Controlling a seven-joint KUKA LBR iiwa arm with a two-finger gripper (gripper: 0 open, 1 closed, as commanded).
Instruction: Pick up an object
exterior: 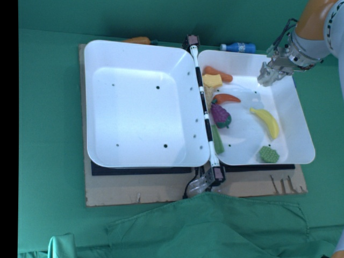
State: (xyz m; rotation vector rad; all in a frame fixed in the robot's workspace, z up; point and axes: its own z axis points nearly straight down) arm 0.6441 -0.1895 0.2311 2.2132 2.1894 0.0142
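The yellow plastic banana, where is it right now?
The yellow plastic banana lies in the right white bin, toward its right side, above the green knobbly toy.

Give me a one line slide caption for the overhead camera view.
KUKA arm's end effector hovers over the right bin, which holds a toy banana, grapes and other play food.

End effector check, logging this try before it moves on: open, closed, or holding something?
End effector: cannot be told; it hangs above the right bin's far side, nothing visibly in it.
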